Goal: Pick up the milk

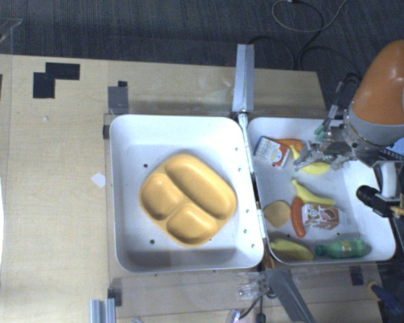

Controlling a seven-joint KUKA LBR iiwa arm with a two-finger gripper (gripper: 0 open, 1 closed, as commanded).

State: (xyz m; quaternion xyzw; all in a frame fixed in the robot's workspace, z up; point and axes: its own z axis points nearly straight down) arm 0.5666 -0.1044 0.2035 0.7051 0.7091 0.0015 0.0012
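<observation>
Small white-and-orange milk carton [273, 151]: light, crushable | you grip its flat sides | gripper [321, 155] finger state: cannot tell

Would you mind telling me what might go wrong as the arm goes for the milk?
The hand hovers between the small white and orange milk carton and a yellow banana-shaped toy, so it may grab the wrong one. The carton also lies close to the right white bin's wall, which may block a finger.
</observation>
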